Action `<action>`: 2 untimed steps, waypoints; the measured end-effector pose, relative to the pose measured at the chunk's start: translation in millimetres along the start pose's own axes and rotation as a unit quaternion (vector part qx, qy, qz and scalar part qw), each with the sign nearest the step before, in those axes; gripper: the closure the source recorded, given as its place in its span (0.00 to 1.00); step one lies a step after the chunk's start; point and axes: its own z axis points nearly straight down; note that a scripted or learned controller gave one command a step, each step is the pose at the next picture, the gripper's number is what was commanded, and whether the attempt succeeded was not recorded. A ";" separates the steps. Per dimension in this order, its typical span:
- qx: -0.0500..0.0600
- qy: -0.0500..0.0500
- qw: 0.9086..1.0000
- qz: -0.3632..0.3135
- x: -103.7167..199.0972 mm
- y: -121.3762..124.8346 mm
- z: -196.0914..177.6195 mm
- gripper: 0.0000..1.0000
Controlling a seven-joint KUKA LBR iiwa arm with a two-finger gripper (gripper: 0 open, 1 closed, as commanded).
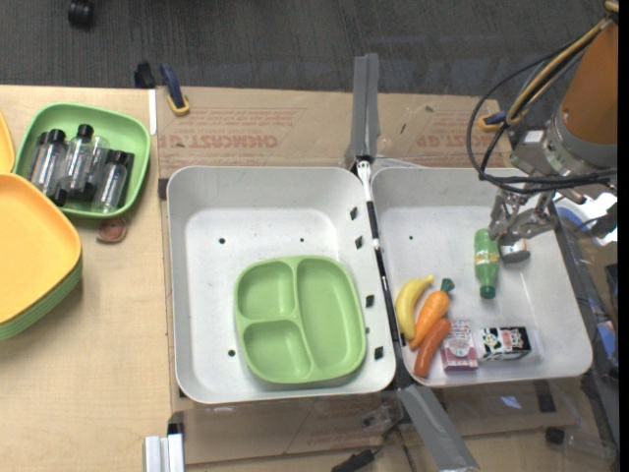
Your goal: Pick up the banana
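A yellow banana lies in the right bin, near its left wall and toward the front. Two orange carrots rest against the banana's right side. My gripper hangs over the right half of the same bin, well to the right of the banana and further back. It sits just beside the top of a small green bottle. Nothing of the banana is near its fingers.
A pink carton and a black-and-white carton lie at the right bin's front. The left bin holds a green divided plate. Left of the bins are a green tray of bottles and stacked orange plates.
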 end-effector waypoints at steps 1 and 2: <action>0.000 0.000 0.996 -0.094 -44.4 -49.1 -31.4 1.00; -0.002 0.000 0.972 -0.237 -56.2 -39.2 50.1 1.00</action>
